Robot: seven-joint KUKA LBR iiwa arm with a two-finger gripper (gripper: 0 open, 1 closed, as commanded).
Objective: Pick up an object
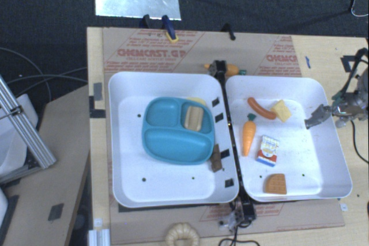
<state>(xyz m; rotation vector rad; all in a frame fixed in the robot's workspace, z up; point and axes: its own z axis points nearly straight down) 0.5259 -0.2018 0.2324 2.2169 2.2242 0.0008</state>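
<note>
Jaw state cannot be told: gripper (318, 117) sits at the right bin (323, 95) rim's far-right side, small and dark, nothing seen between its tips. Nearest the camera in that bin: waffle (275, 184), then carton (267, 150), carrot (248, 135), and farthest, sausage (262, 108) beside cheese wedge (282, 110). Step judged: approach, no pick yet. Next move: travel inward over one item, descend, close. Left bin (124, 124) holds blue tray (173, 141).

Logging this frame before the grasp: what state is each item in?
gripper: over right bin's right edge, holding nothing visible
carrot: lying flat, untouched
sausage: lying beside cheese wedge
carton: lying flat
blue tray: in left bin, holding a bread piece
</note>
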